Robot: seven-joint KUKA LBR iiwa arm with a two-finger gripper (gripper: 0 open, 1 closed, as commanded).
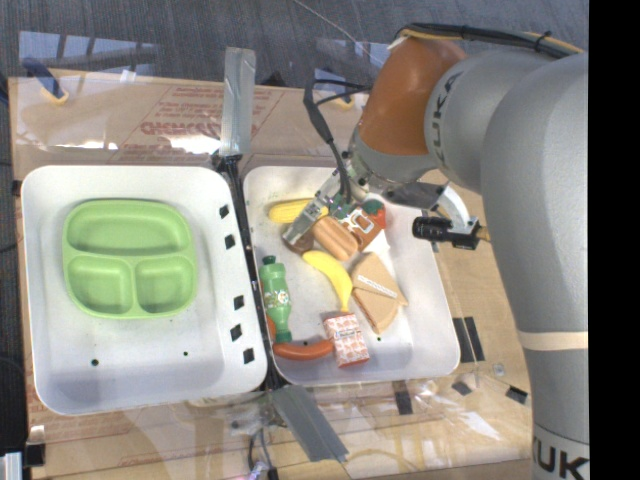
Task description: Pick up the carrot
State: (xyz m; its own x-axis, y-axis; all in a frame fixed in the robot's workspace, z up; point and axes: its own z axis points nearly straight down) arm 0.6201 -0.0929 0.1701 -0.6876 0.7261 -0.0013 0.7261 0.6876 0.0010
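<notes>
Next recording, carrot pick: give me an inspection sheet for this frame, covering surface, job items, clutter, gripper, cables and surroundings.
Surface: two white bins side by side, left bin and right bin, on a bench under taped plastic sheet.
Job's things: carrot, orange with green top, in the right bin's far part, partly under the gripper.
Clutter: green divided plate in the left bin; in the right bin a banana, hot dog, green bottle, sandwich wedges, red sausage, small red carton, yellow piece.
Grippers: gripper low over the carrot end; finger state unclear.
Cables: black cable by the wrist.
Surroundings: grey carpet.
</notes>
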